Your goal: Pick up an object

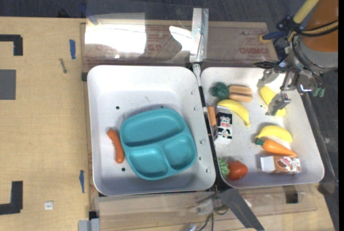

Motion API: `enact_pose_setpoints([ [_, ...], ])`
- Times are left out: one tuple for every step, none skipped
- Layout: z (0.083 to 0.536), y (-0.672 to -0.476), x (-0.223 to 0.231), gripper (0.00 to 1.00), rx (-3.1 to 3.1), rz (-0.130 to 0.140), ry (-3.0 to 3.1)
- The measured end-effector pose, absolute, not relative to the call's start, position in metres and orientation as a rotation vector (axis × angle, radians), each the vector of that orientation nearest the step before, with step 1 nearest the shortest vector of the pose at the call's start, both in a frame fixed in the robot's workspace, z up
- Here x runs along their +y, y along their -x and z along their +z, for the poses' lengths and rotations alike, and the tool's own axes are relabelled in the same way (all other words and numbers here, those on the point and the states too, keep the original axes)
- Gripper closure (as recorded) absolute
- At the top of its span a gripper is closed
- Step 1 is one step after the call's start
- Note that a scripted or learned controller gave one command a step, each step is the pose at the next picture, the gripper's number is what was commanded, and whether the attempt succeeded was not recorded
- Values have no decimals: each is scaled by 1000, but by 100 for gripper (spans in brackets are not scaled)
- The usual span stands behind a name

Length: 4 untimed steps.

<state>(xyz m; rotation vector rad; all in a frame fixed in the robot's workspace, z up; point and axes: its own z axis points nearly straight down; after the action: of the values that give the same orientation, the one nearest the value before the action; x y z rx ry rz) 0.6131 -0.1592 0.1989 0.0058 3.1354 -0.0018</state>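
The gripper is held low over the right bin's far right part, apparently placed for picking a yellow piece just beside it; jaw state cannot be told.

Bright overhead light, glare on clear panel
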Motion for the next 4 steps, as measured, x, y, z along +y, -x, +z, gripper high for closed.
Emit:
enact_pose_setpoints([
  [90,-571,-151,0,3084,-5,543],
  [90,-509,-158,0,3057,-7,669],
  [90,-509,-158,0,3056,-8,671],
  [90,-509,-158,0,3056,-8,671],
])
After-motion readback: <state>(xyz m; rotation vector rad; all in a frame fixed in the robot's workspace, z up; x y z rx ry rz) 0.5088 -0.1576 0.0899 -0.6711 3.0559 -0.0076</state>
